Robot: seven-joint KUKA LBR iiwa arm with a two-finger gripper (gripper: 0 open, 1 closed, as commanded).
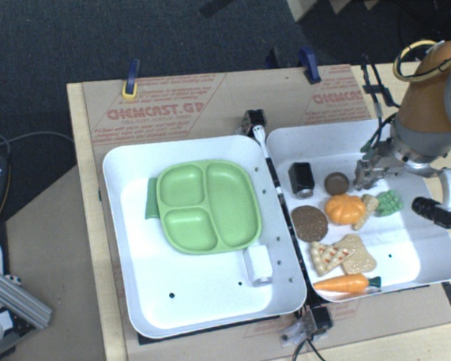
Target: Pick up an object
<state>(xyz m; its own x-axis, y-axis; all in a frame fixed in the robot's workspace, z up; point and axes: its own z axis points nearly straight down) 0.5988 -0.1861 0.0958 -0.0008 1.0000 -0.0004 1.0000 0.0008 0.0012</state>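
Right now the toy food lies in the right bin [432,263], and nothing there is lifted. An orange pumpkin-like piece [345,209] sits near the middle, with a small green leafy piece [387,202] just beside it on the right. To its left is a dark brown round patty [310,222]. Farther back are a small brown disc [336,182] and a black block [301,179] to the left of that disc. Nearer the front lie a pizza slice [326,255] and a tan bread-shaped piece [356,257], touching each other, and a carrot [345,285] rests along the near rim.

The tool [365,172] hangs over the far right part of this bin, just beside the brown disc and beyond the pumpkin piece. How far its tips are apart cannot be told, and no item is seen between them. The grey arm with its orange band [426,101] reaches in from the right.

In the left bin [137,255] a green divided plate [209,205] lies flat in the far half, and a small white cylinder [258,264] lies near the right wall, closer to the front. Both bins rest on a brown worktop [86,133] with red lettering, held by blue clamps [308,64] at the far edge.
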